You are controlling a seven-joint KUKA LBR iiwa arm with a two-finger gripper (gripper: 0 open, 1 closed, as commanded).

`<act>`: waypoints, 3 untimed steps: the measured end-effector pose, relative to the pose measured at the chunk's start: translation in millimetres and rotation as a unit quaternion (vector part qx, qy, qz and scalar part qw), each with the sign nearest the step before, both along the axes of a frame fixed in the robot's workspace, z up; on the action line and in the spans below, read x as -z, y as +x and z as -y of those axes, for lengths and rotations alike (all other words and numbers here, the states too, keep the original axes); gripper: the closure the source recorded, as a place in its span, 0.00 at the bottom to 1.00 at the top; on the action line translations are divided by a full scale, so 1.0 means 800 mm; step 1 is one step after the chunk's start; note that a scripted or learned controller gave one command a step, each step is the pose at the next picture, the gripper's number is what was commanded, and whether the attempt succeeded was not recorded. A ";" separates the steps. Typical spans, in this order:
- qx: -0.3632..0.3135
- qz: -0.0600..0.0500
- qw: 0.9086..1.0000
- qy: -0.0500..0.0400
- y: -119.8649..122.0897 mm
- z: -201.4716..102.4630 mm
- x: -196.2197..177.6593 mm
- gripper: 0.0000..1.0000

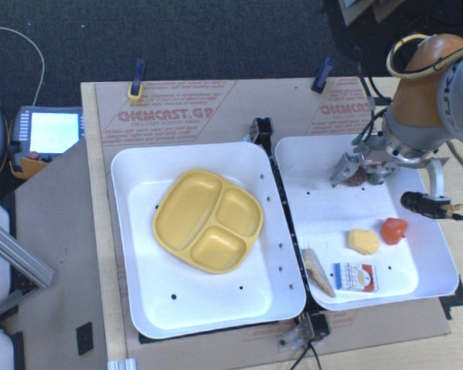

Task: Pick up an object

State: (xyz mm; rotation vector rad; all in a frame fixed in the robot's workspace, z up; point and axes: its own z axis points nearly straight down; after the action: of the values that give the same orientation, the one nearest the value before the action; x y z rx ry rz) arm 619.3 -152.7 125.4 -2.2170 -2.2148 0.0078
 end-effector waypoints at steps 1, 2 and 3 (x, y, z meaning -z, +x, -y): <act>0.000 0.001 1.000 0.000 -0.002 -0.001 0.055 0.00; 0.000 0.005 1.000 -0.001 0.001 -0.001 0.037 1.00; -0.001 0.008 1.000 -0.002 0.008 -0.011 -0.023 1.00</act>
State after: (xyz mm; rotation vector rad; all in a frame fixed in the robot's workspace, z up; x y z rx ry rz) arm 625.9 -144.3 144.1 -2.2241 -2.2277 -0.0060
